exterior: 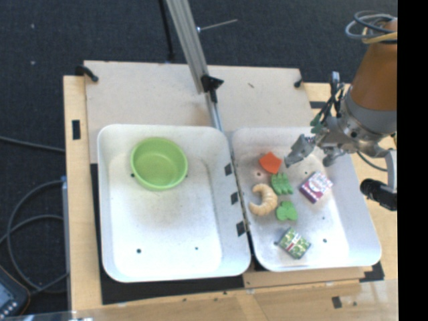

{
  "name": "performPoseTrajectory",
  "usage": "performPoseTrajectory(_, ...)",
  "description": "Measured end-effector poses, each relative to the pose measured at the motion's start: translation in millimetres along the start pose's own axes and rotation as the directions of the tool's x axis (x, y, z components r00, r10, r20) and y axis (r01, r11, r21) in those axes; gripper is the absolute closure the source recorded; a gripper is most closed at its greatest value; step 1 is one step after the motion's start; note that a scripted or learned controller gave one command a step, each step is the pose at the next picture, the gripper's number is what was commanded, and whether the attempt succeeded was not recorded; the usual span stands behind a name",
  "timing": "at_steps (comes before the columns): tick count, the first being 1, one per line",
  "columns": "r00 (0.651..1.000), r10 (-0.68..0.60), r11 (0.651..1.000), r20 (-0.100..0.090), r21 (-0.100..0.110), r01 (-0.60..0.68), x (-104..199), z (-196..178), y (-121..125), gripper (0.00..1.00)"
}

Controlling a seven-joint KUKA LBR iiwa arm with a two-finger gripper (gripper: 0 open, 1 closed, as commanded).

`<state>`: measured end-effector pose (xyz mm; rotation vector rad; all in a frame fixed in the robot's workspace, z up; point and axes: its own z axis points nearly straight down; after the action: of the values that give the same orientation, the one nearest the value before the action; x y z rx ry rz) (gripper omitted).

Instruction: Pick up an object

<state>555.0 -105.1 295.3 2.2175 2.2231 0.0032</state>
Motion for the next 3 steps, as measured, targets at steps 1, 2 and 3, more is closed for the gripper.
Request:
performPoseTrajectory(1,1.0,0.001,1.0,0.0,0.0,-0.001,-0.1,-0.1,0.0,0.0)
performPoseTrajectory(2,1.0,0.005,1.0,0.003,0.004,-0.005,-0.9,41.8,2.2,0.0)
performPoseTrajectory(3,1.0,0.005,1.0,0.001,0.003,-0.005,0.4,101.7,1.6,0.0)
